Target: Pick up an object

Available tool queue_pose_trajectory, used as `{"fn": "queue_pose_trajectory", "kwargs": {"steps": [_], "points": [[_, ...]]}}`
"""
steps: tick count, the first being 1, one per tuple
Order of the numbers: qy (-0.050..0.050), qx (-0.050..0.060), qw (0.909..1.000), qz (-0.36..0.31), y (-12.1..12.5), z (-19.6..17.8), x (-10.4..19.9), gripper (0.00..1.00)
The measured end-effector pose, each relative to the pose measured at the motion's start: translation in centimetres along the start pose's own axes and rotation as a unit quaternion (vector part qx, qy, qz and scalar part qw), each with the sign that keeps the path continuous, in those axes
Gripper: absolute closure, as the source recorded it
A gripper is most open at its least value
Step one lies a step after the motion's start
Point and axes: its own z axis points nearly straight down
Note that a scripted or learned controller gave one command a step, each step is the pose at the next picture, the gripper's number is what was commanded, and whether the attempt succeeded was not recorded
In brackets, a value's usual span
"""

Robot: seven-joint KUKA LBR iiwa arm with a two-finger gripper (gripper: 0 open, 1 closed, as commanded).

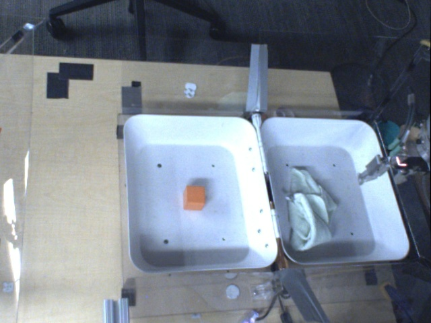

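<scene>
Sitting on the floor of the left bin (135, 200), slightly left of its centre, is one orange block (194, 198). It stands apart from all four walls, with bare white floor on every side and the widest open room toward the bin's right wall. Nothing touches the block.

The two bins, counted as one left and one right, share a common edge down the middle, their inner rims touching or nearly so. A grey metal bar (258, 79) rises from the far end of that shared edge, lying on the wooden bench (60, 180).

The right bin (316, 130) holds one crumpled pale cloth (308, 207). The cloth lies against the left half of the bin floor, near the shared edge, and stretches toward the near wall. The right half of this bin's floor is open, as is the far strip beneath its rim.

The gripper (374, 169) sits at the right bin's right rim, about midway along it, pointing inward over the rim. It is well apart from the cloth and far from the block. How far the jaws stand open cannot be told at this size; nothing is seen between them.
</scene>
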Motion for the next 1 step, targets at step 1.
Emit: {"fn": "queue_pose_trajectory", "kwargs": {"steps": [1], "points": [[-0.001,-0.003,0.9989,-0.046,-2.5,14.36,-0.76,0.0]]}}
